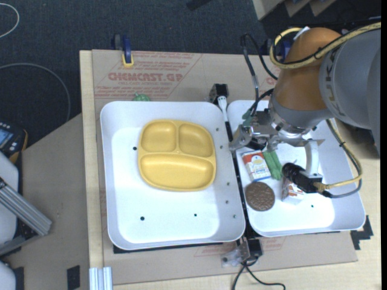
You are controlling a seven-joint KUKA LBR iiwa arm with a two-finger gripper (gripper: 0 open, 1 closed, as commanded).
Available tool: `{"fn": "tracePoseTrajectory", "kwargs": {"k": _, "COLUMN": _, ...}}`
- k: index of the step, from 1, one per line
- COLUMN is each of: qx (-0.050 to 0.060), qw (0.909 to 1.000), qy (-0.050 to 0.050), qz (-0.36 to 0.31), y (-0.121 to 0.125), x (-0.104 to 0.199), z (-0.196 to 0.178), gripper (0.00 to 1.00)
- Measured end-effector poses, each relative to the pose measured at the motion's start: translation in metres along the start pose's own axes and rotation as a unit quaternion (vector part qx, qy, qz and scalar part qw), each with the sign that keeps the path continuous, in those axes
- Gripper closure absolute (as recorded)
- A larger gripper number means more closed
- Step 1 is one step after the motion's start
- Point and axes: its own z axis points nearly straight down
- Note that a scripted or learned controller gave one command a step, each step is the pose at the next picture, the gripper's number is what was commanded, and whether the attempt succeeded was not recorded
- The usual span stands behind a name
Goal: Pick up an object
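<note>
- Places the gripper low over the upper-left part of the right bin, just beside the wall shared with the left bin.
- Cannot tell its state, spread or pressed together, under the bulk of the arm; cannot make out anything pinched either.
- Counts 4 candidates in the right bin: a small printed carton, a green stick along its right edge, a brown disc just below, and a red-and-white packet near the disc.
- Finds 1 yellow divided plate in the left bin, well apart from the gripper.
- Reads as an approach, judging by nothing visibly lifted.
- Could end in a double grab: with carton and stick seemingly touching, closing on either may drag both or squeeze 1 out sideways.
- Could slip off the disc, probably too flat and low to offer much edge.
- Could clip the shared wall on a descent drifting left, nudging a bin across the worktop.
- Could close on nothing at all, given the tight clutter.
</note>
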Motion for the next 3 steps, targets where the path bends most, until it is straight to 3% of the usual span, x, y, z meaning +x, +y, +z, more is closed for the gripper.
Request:
{"fn": "tracePoseTrajectory", "kwargs": {"k": 1, "qx": 0.000, "qw": 1.0000, "qy": 0.001, "qz": -0.005, "y": -0.034, "x": 0.076, "z": 0.000, "gripper": 0.00}}
{"fn": "tracePoseTrajectory", "kwargs": {"k": 2, "qx": -0.002, "qw": 1.0000, "qy": 0.000, "qz": -0.001, "y": -0.032, "x": 0.072, "z": -0.010, "gripper": 1.00}}
{"fn": "tracePoseTrajectory", "kwargs": {"k": 3, "qx": -0.009, "qw": 0.9999, "qy": 0.002, "qz": -0.004, "y": -0.084, "x": 0.098, "z": -0.153, "gripper": 1.00}}
